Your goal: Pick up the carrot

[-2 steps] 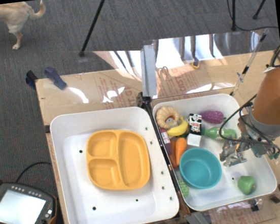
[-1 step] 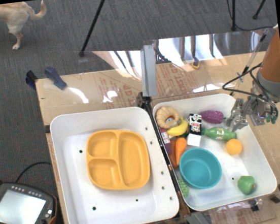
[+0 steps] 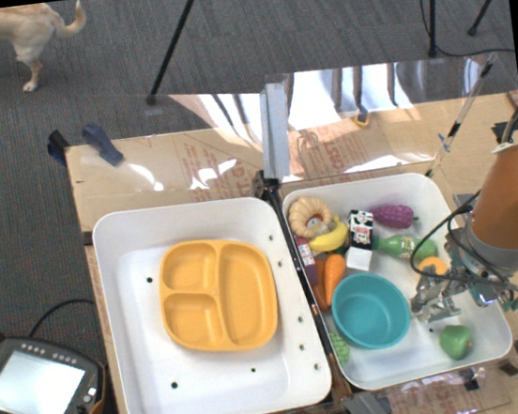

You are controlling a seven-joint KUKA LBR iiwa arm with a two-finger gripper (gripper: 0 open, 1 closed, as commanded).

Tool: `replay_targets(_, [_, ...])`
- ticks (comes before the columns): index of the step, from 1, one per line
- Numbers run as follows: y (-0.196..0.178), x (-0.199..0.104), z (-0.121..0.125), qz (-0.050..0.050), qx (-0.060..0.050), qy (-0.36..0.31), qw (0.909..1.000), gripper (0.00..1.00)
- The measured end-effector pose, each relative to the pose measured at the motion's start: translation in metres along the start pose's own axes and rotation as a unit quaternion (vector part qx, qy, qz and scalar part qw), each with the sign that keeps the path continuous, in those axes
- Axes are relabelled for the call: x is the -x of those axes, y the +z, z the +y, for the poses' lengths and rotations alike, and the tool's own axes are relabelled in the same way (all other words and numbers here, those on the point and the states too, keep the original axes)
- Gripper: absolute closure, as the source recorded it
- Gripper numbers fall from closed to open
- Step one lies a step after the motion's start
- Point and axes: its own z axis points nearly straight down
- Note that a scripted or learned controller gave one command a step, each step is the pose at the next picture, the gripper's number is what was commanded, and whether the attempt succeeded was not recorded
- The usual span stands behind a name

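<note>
The carrot [image 3: 334, 277] is orange and lies in the right bin [image 3: 455, 209] on its left side, between the yellow banana [image 3: 330, 238] and the teal bowl [image 3: 370, 309]. My gripper [image 3: 436, 302] hangs low over the right part of that bin, to the right of the bowl and well apart from the carrot. Nothing shows between its fingers. Whether they are spread or closed is not clear from above.
The left bin [image 3: 125, 266] holds a yellow divided plate [image 3: 218, 294]. The right bin also holds a bagel [image 3: 309, 213], a purple eggplant [image 3: 394, 216], a black-and-white box [image 3: 362, 227], a green bottle [image 3: 399, 246] and a green pear [image 3: 456, 341].
</note>
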Motion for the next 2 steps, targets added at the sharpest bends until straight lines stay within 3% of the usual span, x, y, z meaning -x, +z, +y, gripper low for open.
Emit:
replay_targets(1, [-0.164,-0.029,0.002,-0.006,-0.004,-0.044,0.999,1.0])
replay_targets(2, [-0.079,0.007,0.067,0.002,0.001,0.027,0.9996,1.0])
